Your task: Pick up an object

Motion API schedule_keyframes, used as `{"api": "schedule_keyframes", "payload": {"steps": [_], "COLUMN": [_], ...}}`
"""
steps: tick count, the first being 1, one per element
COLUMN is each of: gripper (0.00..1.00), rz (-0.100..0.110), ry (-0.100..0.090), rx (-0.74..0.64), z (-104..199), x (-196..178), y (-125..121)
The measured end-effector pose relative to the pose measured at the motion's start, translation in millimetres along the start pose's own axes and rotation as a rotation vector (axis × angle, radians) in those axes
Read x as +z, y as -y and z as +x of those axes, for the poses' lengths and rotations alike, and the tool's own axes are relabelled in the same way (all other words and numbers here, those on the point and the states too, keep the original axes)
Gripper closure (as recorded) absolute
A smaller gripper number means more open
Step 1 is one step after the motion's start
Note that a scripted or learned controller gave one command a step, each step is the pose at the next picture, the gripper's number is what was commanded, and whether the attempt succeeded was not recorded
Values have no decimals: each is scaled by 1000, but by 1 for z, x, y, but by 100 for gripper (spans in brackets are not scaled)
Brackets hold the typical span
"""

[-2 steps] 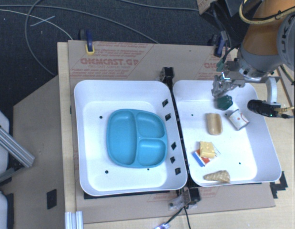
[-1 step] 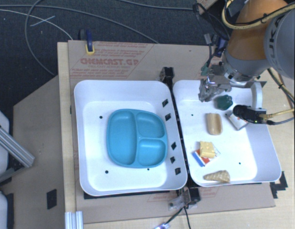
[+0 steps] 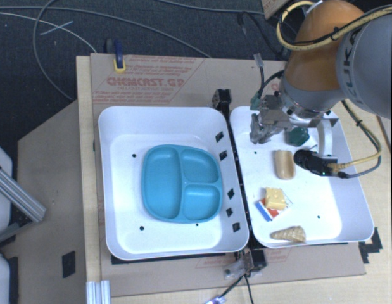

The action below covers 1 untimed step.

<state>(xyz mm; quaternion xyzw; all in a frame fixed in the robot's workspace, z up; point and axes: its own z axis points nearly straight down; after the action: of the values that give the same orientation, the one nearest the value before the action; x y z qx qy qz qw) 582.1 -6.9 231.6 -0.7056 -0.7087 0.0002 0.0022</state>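
Faintly, red "CHEMCAST GP" lettering (image 3: 146, 81) marks the board (image 3: 151, 90) behind the bins.

A single fixed camera looks down from above the bench (image 3: 88, 189) at a slant, far enough back to take in both white bins, the left bin (image 3: 113, 144) and the right bin (image 3: 347, 201), along with dark floor beyond. The arm (image 3: 335, 49) enters from the right, looming large near the lens.

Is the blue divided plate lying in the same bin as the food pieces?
No, the blue divided plate lies in the left bin; the food pieces are in the right bin.
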Motion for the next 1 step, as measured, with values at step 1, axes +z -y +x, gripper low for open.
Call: {"api": "schedule_keyframes", "payload": {"steps": [1], "gripper": [100], "rz": [1], "ry": [-1], "rx": [-1], "z": [49], "x": [-1], "y": [33]}}
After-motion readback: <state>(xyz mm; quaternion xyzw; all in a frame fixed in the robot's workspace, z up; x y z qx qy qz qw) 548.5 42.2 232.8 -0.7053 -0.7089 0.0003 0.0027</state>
